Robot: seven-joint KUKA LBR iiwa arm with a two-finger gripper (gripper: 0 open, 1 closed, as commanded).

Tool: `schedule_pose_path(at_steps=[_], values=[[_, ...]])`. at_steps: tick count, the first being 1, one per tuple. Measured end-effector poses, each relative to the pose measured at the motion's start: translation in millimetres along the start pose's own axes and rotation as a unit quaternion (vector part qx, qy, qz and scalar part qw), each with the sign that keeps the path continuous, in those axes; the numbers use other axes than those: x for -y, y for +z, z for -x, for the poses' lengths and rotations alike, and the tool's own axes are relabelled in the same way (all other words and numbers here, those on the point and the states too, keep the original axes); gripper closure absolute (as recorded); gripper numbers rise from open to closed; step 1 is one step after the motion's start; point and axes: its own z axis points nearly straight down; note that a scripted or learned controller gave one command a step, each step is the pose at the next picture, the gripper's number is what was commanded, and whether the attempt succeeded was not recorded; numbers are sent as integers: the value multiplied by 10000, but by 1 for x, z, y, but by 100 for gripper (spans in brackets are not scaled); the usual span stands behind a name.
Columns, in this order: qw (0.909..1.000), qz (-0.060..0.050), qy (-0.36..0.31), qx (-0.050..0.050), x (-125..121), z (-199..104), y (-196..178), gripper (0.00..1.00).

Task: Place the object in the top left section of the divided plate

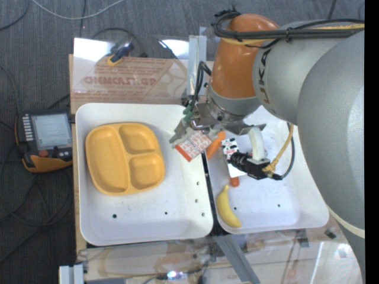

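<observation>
Gripper (188, 136) is carrying a red-white packet (193, 145); we are judging it should clear the left bin's (95, 229) right rim toward the divided plate (124, 157).

The plate (124, 157) is plain mustard yellow in a white bin (142, 226). The banana (227, 206) is yellow. A small packet (192, 146) shows red and white print. The arm (320, 93) is grey with an orange band (240, 52).
</observation>
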Motion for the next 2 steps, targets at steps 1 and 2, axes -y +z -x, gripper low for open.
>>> schedule_pose_path(at_steps=[1,2], values=[[9953,-6,968,13,-93,-35,73,100],[9953,-5,965,13,-93,-35,73,0]])
